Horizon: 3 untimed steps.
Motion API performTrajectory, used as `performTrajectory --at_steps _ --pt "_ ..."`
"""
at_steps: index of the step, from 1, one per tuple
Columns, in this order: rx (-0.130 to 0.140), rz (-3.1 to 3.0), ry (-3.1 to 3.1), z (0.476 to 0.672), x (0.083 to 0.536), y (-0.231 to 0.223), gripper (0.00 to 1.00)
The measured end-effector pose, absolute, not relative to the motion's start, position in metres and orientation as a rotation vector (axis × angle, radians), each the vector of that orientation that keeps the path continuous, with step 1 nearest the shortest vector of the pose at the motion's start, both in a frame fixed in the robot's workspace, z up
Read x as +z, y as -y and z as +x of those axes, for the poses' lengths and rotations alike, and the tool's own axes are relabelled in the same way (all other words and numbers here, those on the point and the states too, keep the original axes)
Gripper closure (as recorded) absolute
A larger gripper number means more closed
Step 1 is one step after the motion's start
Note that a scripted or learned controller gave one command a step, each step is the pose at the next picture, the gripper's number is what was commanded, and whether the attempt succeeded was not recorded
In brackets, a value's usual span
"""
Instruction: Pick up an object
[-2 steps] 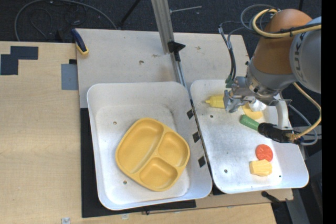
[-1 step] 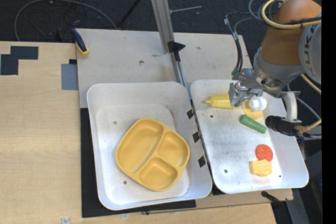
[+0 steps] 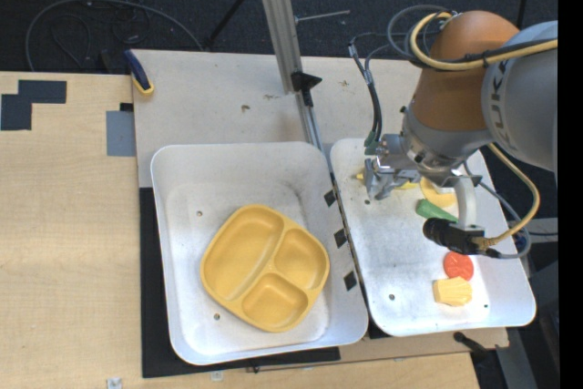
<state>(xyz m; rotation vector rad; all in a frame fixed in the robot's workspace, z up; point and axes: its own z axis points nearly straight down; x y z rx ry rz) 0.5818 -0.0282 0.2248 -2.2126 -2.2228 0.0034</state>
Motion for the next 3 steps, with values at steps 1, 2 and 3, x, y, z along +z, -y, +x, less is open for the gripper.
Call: performTrajectory --at_steps 1,2,3 --pt "0.004 -2.213 2.223 0.560 0.230 -0.019 1.00" --pt "0.004 -2.212 2.223 0.541 0.233 -0.065 1.00" --pt "0.005 -2.214 2.223 0.530 0.236 -0.109 1.00"
